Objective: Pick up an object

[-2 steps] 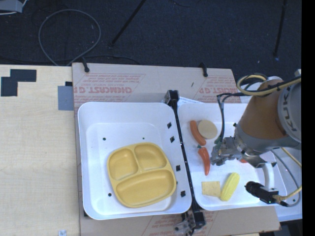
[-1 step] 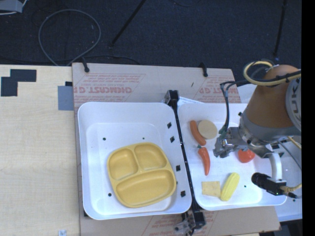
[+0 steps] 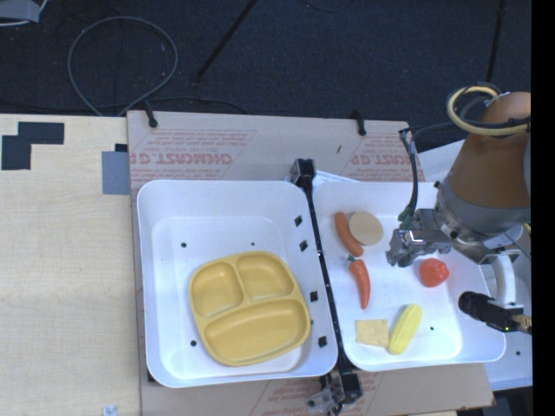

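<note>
the arm (image 3: 490, 176) comes in from the right and hangs over the right bin (image 3: 451, 341), its orange band above the grey wrist. the gripper (image 3: 409, 248) sits low over the middle of that bin, just left of a red tomato (image 3: 434, 272) and right of a round beige bun slice (image 3: 365, 229). nothing shows between its tips, and from this slant i cannot tell whether the claw is spread or pressed together.

the things to pick all lie in the right bin. a sausage (image 3: 348, 234) lies at the far left, touching the bun slice's left edge. a red chili pepper (image 3: 361, 282) lies just nearer than the sausage, running near to far. a yellow corn cob (image 3: 404, 328) sits at the near side, with a pale yellow cheese square (image 3: 373, 333) touching its left.

the left bin (image 3: 165, 232) holds a yellow divided tray (image 3: 249, 307) with three compartments, set toward the near right. a black clamp bar (image 3: 317, 267) runs between the two bins.
</note>
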`<state>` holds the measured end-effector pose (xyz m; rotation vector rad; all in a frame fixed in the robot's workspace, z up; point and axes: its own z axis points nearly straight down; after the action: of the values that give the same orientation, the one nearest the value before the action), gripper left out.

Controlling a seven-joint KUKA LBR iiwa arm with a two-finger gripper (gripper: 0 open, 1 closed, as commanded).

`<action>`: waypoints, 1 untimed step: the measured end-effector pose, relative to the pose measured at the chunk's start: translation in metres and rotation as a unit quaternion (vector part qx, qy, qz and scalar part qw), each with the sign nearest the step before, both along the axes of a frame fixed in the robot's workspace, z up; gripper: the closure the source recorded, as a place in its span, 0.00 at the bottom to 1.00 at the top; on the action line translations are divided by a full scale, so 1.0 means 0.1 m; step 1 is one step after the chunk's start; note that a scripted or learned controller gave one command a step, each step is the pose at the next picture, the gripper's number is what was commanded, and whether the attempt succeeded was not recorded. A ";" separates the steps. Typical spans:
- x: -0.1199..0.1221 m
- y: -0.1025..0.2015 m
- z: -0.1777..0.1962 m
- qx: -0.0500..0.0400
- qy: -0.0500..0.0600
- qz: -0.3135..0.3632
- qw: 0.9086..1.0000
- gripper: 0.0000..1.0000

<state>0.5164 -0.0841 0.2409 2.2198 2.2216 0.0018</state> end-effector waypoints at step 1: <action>0.27 0.42 -0.12 0.001 0.002 0.001 1.000 1.00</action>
<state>0.5429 -0.0424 0.2291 2.2195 2.2274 -0.0015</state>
